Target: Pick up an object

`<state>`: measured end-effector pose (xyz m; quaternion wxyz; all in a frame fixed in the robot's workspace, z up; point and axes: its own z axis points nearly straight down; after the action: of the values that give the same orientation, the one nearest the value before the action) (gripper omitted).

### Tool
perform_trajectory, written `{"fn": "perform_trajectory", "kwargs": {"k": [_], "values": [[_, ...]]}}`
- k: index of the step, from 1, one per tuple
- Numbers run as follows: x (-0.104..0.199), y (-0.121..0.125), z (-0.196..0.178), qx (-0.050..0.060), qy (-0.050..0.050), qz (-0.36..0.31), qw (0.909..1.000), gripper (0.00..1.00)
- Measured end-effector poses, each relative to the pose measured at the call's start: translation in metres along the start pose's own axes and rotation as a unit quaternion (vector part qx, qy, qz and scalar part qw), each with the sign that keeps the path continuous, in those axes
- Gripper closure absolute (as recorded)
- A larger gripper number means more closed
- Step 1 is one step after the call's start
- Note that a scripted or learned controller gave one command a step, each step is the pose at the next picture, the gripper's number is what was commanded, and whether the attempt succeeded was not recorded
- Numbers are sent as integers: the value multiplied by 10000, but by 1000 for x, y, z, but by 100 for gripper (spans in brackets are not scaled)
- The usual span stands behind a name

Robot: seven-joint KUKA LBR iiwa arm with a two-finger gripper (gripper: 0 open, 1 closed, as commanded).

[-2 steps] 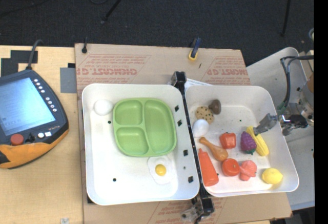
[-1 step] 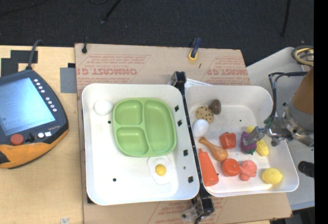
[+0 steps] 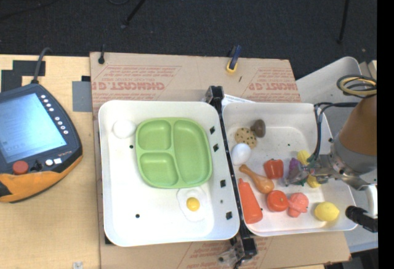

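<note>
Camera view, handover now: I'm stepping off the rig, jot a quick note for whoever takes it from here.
Hand: low in the right bin, at its right side by the purple piece; nothing visibly gripped, finger state unclear.
Right bin: cookie, white egg, drumstick, carrot, tomato, lemon.
Left bin: green divided plate, fried egg.
Done: nothing lifted that I can see.
Left: grasp one item and raise it.
</note>
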<state>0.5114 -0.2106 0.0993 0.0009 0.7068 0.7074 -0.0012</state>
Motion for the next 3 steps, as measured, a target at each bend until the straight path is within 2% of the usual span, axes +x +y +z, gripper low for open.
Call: {"fn": "perform_trajectory", "kwargs": {"k": [1, 2, 3], "values": [[-4, 7, 4, -71, -45, 7, 10000, 0], [-6, 8, -5, -78, -44, 23, 10000, 100], [1, 9, -47, 22, 27, 1, 10000, 100]]}}
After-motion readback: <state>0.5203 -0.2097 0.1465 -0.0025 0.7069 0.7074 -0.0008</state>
